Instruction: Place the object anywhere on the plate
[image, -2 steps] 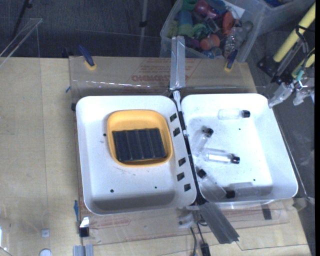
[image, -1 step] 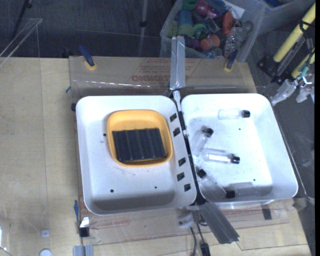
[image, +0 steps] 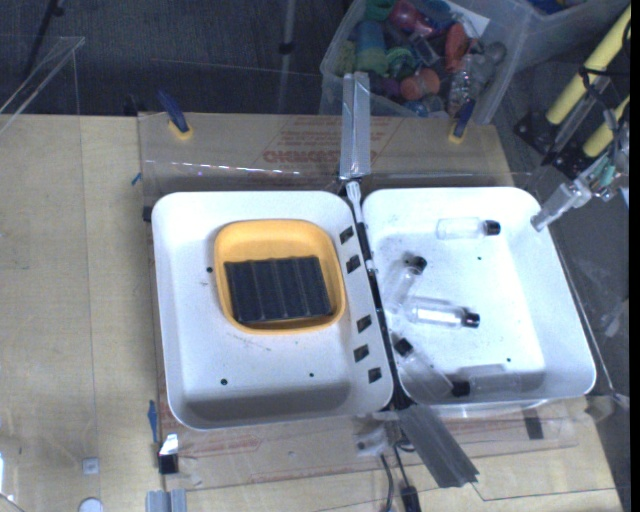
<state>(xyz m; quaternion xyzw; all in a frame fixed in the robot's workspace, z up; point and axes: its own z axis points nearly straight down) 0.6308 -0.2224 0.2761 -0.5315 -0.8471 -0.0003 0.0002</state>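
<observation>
In left bin (image: 180, 300) you see yellow plate (image: 232, 240), rounded square, with dark ribbed slab (image: 277, 289) lying flat on it. In right bin (image: 540, 300) you find four clear vials with black caps: one far (image: 462, 228), one near divider (image: 408, 272), one mid-bin (image: 440, 316), one at near wall (image: 490, 380), all apart from each other. Claw (image: 545, 215) hangs at far right rim of right bin, above rim; you cannot tell whether spread or pressed together. Crate of coloured toys (image: 420, 45) sits beyond tabletop (image: 60, 300).

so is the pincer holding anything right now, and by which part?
Nothing is held. The pincer sits over the right bin's upper right rim with nothing between its tips; the clear vials lie in that bin, and the yellow plate bears a dark grate.
</observation>
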